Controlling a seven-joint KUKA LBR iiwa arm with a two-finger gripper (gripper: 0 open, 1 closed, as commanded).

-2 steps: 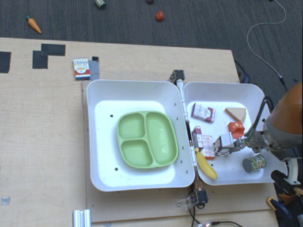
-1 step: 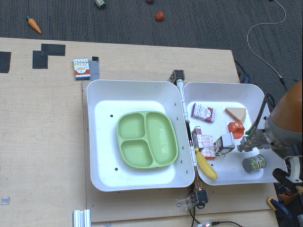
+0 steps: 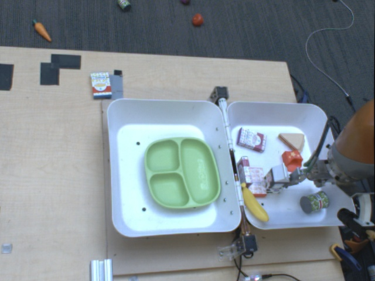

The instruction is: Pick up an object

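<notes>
Banana (image 3: pixel 255 202) lies at the right bin's (image 3: pixel 319 117) near-left corner, your gripper (image 3: pixel 275 179) poised just beside it over the small cartons (image 3: pixel 254 179); at this blur you cannot tell how the jaws stand.

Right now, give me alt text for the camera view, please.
A grey arm's gripper reaches into the right bin among a banana, can and cartons, beside a left bin holding a green divided plate.
</notes>
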